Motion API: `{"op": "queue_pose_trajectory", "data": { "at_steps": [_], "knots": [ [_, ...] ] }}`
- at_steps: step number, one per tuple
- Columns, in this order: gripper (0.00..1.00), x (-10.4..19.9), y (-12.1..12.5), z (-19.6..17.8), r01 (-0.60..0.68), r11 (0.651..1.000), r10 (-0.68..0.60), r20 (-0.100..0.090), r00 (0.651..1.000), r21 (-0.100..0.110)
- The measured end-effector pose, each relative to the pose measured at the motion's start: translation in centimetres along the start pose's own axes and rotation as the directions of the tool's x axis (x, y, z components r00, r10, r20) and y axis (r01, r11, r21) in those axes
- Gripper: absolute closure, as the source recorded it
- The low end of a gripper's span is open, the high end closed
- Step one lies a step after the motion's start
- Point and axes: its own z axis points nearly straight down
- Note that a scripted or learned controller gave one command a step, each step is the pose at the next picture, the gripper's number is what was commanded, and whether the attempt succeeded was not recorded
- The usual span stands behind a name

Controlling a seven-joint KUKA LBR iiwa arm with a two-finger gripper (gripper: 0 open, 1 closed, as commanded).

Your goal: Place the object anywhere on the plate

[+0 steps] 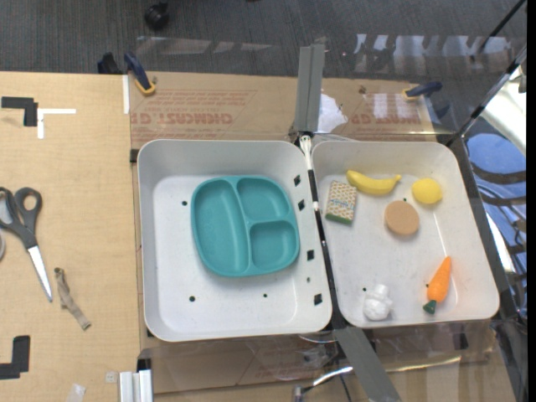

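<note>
Inside the left bin point(167, 308), a smooth teal plastic plate point(245, 225) with rounded corners and three moulded compartments lies flat, nothing on it. Across the divider, the right bin point(394, 266) holds the loose objects, all well apart from the plate: a curved yellow banana point(373, 182) and a speckled rectangular block point(341, 203) at the far left, a round lemon point(427, 191) and a flat tan disc point(402, 219) beside them, and a tapered orange carrot point(439, 280) and a lumpy white piece point(378, 305) along the near edge. Whether the gripper is released or clenched cannot be told.
</note>
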Motion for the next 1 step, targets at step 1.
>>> {"op": "queue_pose_trajectory", "data": {
  "at_steps": [1],
  "knots": [
    [0.0,-7.53,-0.71,-1.03,0.019,1.0,-0.019,0.001,1.0,-0.001]
  ]
}}
